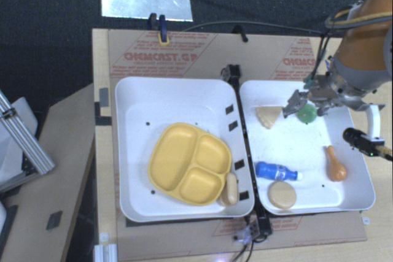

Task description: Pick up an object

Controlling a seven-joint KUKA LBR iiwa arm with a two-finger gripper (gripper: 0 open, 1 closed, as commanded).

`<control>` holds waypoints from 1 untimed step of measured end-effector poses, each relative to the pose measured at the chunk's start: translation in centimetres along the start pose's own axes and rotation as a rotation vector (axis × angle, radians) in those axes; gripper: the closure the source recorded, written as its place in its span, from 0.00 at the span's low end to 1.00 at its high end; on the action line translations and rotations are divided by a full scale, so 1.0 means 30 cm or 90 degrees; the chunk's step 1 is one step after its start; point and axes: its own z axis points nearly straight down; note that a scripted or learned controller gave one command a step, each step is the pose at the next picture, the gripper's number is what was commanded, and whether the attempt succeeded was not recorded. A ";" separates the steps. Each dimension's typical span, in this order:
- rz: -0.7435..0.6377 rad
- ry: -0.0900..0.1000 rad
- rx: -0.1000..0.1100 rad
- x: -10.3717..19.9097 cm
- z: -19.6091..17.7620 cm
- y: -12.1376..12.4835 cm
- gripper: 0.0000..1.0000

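- The gripper [305, 108] hangs over the upper part of the right bin [356, 193], with the grey arm and its orange band reaching in from the right.
- A small green object [307, 113] sits right at the fingertips; from where I stand it looks lodged between them, fingers drawn in narrow around it, though I cannot tell whether it is off the bin floor.
- Just left of it lies a pale wedge [267, 116], close to the divider between the bins.
- Lower down, a blue bottle [275, 171] lies on its side, with a round tan disc [282, 195] touching it near the front rim.
- An orange pear-shaped piece [334, 164] rests toward the right wall, with open white floor between it and the bottle.
- In the left bin [132, 132], a yellow divided tray [189, 162] takes up the middle, and a beige oblong piece [230, 188] sits against its lower right corner by the divider.
- The left bin's upper and left floor lies open.
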 end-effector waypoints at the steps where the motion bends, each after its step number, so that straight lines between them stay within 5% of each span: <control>1: -0.001 -0.001 -0.007 0.001 -0.020 0.008 0.00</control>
